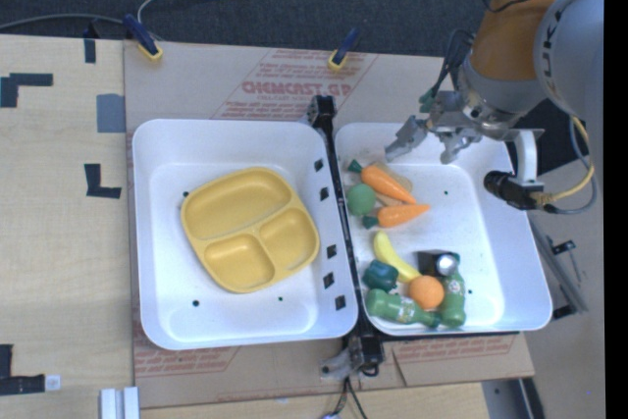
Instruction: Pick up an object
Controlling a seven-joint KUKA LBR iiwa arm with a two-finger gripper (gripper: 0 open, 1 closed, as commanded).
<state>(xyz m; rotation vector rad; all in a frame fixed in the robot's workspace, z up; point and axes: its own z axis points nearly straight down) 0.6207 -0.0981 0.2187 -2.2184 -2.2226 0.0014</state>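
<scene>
Toy vegetables, including two carrots [391,196], a banana [392,257] and an orange ball [427,291], lay in the right bin [510,250], toward its left and near side. The gripper [430,143] hung above that bin's far edge, fingers spread apart and holding nothing. A yellow divided plate [250,228] sat in the left bin [157,240].

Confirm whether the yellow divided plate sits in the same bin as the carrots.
No: the yellow plate lies in the left bin, while the carrots lie in the right bin.
</scene>
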